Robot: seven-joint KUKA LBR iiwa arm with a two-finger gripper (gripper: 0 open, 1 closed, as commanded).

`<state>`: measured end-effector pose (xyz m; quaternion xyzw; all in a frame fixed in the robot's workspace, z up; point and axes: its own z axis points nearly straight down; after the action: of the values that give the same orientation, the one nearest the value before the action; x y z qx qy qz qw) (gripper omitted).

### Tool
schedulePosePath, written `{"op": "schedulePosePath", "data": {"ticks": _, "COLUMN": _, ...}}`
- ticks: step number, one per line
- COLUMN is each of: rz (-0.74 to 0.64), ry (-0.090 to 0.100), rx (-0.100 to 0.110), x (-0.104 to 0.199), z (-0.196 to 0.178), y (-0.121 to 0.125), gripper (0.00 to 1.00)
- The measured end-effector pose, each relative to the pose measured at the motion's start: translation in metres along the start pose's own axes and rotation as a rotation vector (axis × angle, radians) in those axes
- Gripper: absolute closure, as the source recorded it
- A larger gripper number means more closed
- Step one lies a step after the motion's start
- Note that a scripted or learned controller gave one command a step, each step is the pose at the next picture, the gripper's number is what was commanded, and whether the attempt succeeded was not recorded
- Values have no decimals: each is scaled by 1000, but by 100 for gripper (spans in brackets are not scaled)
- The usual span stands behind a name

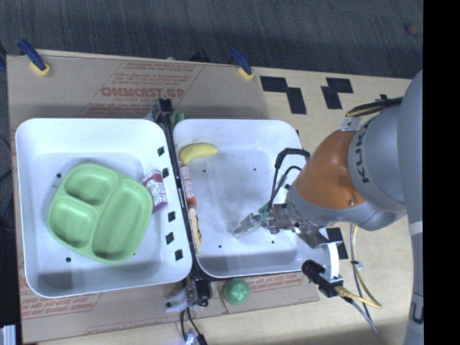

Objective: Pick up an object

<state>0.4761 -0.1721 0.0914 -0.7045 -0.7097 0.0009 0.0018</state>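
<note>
We found the pincer [248,225] low inside the right bin [287,131], over its bare floor in the lower middle. We could not tell how it was set, and nothing showed in its grip.

The nearest thing to take was the banana [198,152], lying in that same bin's upper left corner, well apart from the pincer. A narrow packet [189,192] lay along the bin's left wall, between banana and lower corner. Beyond that wall, in the left bin [29,192], sat a green tray [100,210] with a small wrapper [155,187] touching its right edge. A green ball [235,290] rested on the desk [215,85] just below the right bin.

We judged the step to be the approach, with no grasp made. The next move called for travel toward the bin's upper left corner, then a descent astride the banana.
</note>
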Motion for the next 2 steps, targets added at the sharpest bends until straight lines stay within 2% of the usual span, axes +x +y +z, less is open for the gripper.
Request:
{"op": "schedulePosePath", "data": {"ticks": 1, "rz": 2, "ry": -1, "rx": -2, "x": -38, "z": -1, "y": 51, "gripper": 0}}
{"op": "schedulePosePath", "data": {"ticks": 2, "rz": 0, "ry": -1, "rx": -2, "x": -13, "z": -1, "y": 95, "gripper": 0}}
